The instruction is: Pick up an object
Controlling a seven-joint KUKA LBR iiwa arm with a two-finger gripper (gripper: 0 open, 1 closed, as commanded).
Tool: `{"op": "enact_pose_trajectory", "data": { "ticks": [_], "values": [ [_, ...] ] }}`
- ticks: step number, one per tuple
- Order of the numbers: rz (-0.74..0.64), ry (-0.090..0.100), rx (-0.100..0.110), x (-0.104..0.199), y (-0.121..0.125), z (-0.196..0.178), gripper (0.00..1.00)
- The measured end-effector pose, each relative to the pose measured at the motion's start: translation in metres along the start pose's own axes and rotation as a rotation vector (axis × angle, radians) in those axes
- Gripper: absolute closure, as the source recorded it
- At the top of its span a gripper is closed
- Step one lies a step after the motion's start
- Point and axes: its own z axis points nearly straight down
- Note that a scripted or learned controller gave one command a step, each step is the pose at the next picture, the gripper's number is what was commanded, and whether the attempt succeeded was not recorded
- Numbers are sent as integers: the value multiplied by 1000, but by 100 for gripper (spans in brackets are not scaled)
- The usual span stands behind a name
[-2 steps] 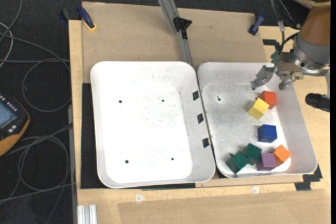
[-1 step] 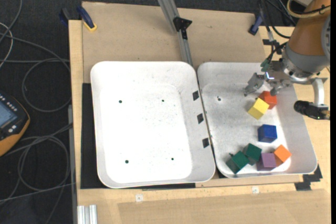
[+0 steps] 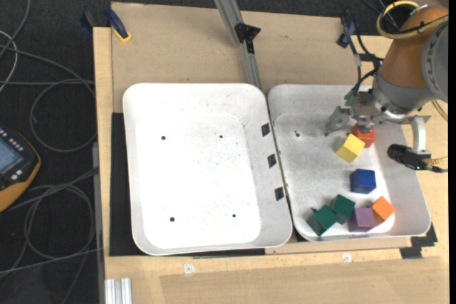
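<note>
Camera view — yellow block (image 3: 350,149) just below the pincer (image 3: 354,126), touching a red block (image 3: 365,137) — pincer's state unclear

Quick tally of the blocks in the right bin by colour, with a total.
Yellow block: 1
Red block, partly under the gripper: 1
Blue block: 1
Green blocks: 2
Purple block: 1
Orange block: 1
Total: 7

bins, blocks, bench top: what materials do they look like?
Bins: likely thin molded plastic, white, matte, speckled; rounded corners and a shallow formed rim suggest it.
Blocks, e.g. the yellow block and blue block: solid flat colors, crisp edges; painted wood or plastic, can't tell which.
Bench top: tan, dull, uniform; looks like fiberboard or plywood.
</note>
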Motion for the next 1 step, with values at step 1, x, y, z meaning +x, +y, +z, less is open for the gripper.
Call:
{"op": "enact_pose_trajectory", "data": {
  "ticks": [1],
  "values": [
    [-1, 0, -5, 0, 2, -13, 100]
  ]
}}
